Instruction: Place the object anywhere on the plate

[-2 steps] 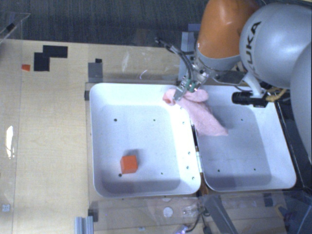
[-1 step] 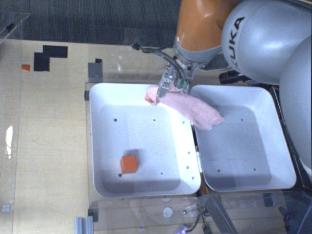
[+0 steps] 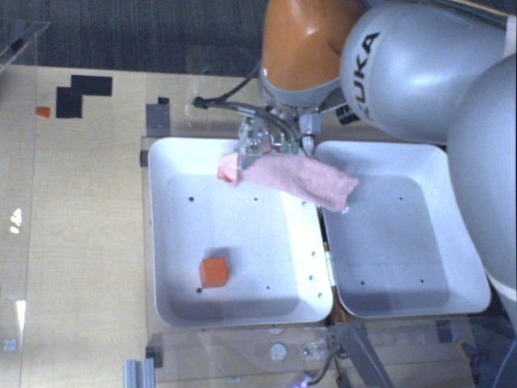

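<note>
A pink cloth (image 3: 300,181) hangs crumpled over the back of the left bin (image 3: 171,225), and its right end reaches across the divide toward the right bin (image 3: 404,249). My gripper (image 3: 257,153) points down at the cloth's upper left edge and is shut on it; the fabric bunches between the fingers and droops to the right. An orange cube (image 3: 214,272) rests on the left bin's floor near the front, well apart from the gripper.
The grey arm with its orange band (image 3: 303,35) looms over the back of both bins and hides the right side. Black blocks (image 3: 81,94) and a small orange square (image 3: 43,112) lie on the wooden bench at far left.
</note>
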`<state>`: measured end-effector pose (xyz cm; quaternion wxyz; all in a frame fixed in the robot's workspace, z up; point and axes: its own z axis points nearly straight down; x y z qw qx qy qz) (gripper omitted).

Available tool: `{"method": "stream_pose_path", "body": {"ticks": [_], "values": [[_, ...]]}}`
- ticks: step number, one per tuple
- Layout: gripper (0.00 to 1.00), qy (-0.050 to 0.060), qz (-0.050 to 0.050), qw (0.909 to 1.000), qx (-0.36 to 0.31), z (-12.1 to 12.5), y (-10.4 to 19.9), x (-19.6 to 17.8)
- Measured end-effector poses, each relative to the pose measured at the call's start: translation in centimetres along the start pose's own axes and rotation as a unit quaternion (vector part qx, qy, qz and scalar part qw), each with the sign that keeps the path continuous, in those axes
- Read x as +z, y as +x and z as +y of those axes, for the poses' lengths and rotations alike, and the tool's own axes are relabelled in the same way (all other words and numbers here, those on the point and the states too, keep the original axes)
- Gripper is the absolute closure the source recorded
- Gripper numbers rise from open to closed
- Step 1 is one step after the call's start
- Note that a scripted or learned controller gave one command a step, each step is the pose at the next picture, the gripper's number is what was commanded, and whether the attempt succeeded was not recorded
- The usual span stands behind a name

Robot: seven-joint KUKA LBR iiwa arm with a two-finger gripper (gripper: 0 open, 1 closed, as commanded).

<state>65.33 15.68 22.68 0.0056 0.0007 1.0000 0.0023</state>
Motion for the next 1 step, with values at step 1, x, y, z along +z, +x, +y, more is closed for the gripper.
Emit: {"method": "stream_pose_path", "body": {"ticks": [1], "values": [[0.0,0.0,0.0,1.0,0.0,0.0,-0.01,-0.04]]}}
